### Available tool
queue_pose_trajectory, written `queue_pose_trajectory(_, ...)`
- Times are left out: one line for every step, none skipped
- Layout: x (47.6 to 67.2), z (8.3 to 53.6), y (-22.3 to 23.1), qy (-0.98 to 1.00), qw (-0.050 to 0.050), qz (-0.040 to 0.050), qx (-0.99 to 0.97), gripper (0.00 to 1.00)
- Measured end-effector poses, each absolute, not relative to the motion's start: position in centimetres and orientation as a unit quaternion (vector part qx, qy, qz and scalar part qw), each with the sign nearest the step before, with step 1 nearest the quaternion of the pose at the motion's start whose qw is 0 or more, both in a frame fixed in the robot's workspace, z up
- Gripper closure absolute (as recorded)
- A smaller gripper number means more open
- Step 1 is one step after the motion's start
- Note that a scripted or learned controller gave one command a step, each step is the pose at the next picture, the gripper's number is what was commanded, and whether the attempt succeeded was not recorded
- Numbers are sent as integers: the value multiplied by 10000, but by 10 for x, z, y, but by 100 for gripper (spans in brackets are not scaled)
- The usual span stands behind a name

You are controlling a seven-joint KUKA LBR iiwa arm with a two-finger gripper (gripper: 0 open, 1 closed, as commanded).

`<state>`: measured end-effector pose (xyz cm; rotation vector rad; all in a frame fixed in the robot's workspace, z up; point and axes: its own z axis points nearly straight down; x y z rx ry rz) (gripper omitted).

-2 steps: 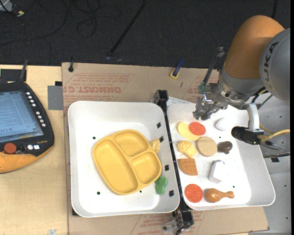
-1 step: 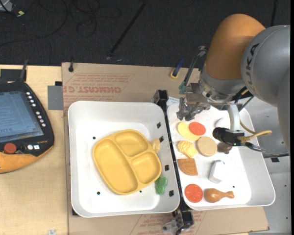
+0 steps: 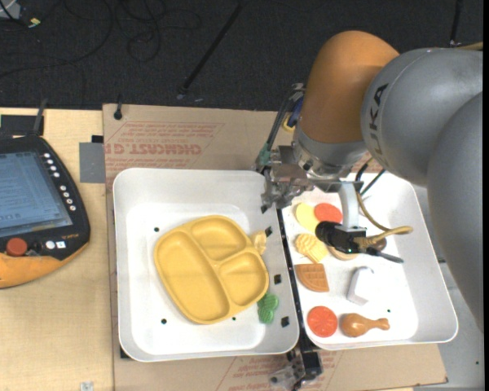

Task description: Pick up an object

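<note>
My gripper [image 3: 275,187] hangs over the divider between the two white bins, near their far edge. The right bin [image 3: 428,300] holds several toy foods. A yellow piece [image 3: 306,215] and a red piece [image 3: 328,213] lie just right of the gripper. Nearer the camera lie a ridged yellow piece [image 3: 309,247], a brown waffle [image 3: 312,277], a white block [image 3: 360,283], a red disc [image 3: 322,322] and a brown drumstick [image 3: 364,325]. Nothing shows between the fingers.
The left bin [image 3: 138,218] holds a yellow divided plate [image 3: 212,269] with a small green piece [image 3: 267,308] at its near right corner. A tablet-like pendant [image 3: 28,206] lies on the bench at far left. The arm's grey and orange body covers the right bin's far side.
</note>
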<state>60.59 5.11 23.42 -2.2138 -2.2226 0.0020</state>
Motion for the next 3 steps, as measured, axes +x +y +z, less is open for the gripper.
queue_pose_trajectory(607, 236, 53, -7067, 9, 7, -7075, 100)
queue_pose_trajectory(600, 220, 48, -7070, 16, 22, -7072, 100)
queue_pose_trajectory(605, 234, 62, -7072, 6, 0, -7070, 100)
